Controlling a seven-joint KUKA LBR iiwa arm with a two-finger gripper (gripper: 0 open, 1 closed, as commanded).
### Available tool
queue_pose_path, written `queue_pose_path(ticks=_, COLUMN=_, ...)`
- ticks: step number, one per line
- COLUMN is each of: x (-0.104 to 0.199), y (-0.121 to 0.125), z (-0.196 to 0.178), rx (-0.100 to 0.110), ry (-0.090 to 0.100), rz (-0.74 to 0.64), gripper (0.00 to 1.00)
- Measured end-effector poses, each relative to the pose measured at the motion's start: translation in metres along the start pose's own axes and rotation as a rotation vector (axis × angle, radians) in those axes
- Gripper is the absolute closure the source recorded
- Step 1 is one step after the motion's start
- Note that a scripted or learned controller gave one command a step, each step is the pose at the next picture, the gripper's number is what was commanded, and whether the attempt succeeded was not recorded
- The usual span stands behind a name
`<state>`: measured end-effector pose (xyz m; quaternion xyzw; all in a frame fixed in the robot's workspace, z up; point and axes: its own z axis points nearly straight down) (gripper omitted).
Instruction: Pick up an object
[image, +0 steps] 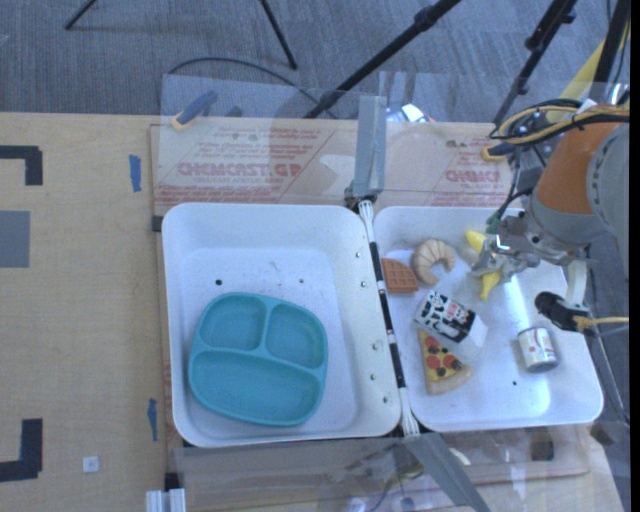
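Note:
My gripper (493, 262) hangs low over the upper middle of the right bin (520, 400), directly above a yellow banana-shaped toy (487, 286). Yellow ends of the toy poke out on both sides of the gripper head. To its left lies a tan croissant (433, 258), and beyond that an orange-brown waffle square (399, 276) against the bin's left wall. A black-and-white cow-print carton (445, 316) lies below the gripper, with a pizza slice (441, 361) nearer the front. A small silver can (537, 348) rests on its side at the right.
The left bin (250, 235) holds a teal divided plate (260, 358). The grey arm with its orange band (570, 180) and yellow cables crosses the right bin's far right corner. A metal divider post (370, 150) stands behind the bins.

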<state>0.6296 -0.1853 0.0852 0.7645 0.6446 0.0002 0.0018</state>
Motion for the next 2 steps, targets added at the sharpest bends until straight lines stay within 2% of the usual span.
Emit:
queue_pose_path(ticks=1, x=0.034, y=0.026, z=-0.123, rx=0.005, ry=0.0, rz=0.062, gripper=1.0)
queue_pose_path(ticks=2, x=0.083, y=0.004, z=-0.093, rx=0.01, ry=0.002, rz=0.017, gripper=1.0)
